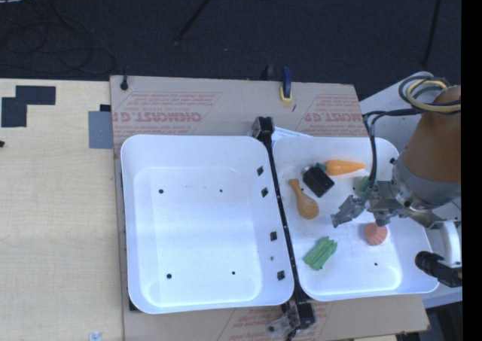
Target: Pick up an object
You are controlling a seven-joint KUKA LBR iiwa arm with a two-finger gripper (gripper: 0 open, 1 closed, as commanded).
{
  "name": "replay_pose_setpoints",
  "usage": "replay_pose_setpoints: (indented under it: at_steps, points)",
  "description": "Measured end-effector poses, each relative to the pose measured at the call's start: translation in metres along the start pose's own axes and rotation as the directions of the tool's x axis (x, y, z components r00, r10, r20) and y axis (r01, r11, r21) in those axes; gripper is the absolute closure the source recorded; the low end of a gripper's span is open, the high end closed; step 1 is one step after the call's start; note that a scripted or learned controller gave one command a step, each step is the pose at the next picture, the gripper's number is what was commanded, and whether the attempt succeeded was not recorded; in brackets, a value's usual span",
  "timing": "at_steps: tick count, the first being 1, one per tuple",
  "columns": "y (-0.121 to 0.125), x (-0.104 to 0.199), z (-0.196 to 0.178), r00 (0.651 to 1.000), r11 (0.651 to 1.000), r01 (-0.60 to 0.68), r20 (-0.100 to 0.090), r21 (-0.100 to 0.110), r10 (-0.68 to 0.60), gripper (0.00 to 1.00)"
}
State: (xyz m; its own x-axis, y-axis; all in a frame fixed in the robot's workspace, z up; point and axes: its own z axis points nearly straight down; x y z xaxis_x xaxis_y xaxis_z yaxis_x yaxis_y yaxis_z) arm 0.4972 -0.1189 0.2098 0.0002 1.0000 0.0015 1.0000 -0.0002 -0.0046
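Observation:
In the right bin [392, 279] lie an orange carrot [345, 168], a black block [317, 181], a tan pear-shaped piece [303, 200], a green ridged piece [320, 253] and a reddish ball [376, 235]. My gripper [360, 209] hangs over the middle of this bin, fingers spread apart with nothing between them. One dark fingertip [343, 216] points left toward the tan piece. The reddish ball sits just below and right of the gripper.
The left bin [139, 181] lies beside the right one, split from it by a black divider with clips [273, 196]. Both rest on a cardboard sheet [188, 110]. The arm's orange band [440, 136] looms over the right bin's far right side.

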Motion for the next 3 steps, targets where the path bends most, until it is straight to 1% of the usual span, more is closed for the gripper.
replay_pose_setpoints:
  at_steps: [1, 2, 3]
  points:
    - [0.000, -0.001, -0.010, 1.000, 1.000, -0.001, -0.001, 0.002, 0.001, 1.00]
    - [0.017, 0.107, -0.047, 1.000, 1.000, 0.011, -0.001, -0.005, -0.011, 1.00]
    - [0.061, 0.091, -0.167, 1.000, 1.000, 0.002, 0.003, -0.016, -0.002, 1.00]
